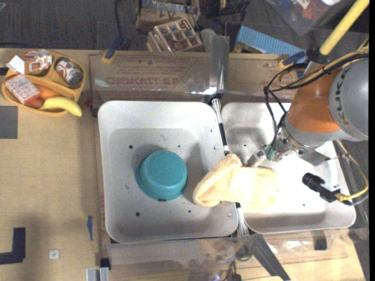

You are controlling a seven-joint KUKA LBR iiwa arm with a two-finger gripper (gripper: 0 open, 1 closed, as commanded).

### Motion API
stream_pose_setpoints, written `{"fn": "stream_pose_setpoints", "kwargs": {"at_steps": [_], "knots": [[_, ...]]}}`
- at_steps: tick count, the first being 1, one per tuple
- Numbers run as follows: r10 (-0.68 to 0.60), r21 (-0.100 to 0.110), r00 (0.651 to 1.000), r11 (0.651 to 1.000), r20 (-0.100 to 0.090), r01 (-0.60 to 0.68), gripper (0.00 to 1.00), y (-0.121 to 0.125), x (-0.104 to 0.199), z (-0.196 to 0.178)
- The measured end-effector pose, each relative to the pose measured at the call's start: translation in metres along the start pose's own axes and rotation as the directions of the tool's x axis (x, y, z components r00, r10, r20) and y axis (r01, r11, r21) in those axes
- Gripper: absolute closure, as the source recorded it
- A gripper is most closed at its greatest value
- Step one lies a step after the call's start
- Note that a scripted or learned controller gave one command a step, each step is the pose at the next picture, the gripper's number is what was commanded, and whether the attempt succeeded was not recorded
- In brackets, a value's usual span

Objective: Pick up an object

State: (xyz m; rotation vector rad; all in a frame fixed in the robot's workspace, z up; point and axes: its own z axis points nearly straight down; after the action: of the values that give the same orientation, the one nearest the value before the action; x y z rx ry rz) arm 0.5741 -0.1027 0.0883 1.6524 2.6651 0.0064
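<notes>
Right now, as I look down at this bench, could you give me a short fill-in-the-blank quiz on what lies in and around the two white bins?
1. Of the two shallow white bins, the round teal plastic bowl sits in the view's ___ one.
2. The soft pale yellow cloth lies partly in ___ bins.
3. The gripper is over the view's ___ bin, close to the cloth.
4. On the yellow tray outside the bins lies a yellow ___.

Missing words: left; both; right; banana.

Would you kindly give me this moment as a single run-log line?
claw: over right bin, beside cloth edge | cloth: across both bins | bowl: in left bin
</notes>
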Motion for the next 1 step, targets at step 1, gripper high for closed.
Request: {"fn": "stream_pose_setpoints", "kwargs": {"at_steps": [1], "knots": [[0.007,0.001,1.0,1.0,-0.001,-0.007,0.0,-0.0153,0.0091,-0.0005]]}}
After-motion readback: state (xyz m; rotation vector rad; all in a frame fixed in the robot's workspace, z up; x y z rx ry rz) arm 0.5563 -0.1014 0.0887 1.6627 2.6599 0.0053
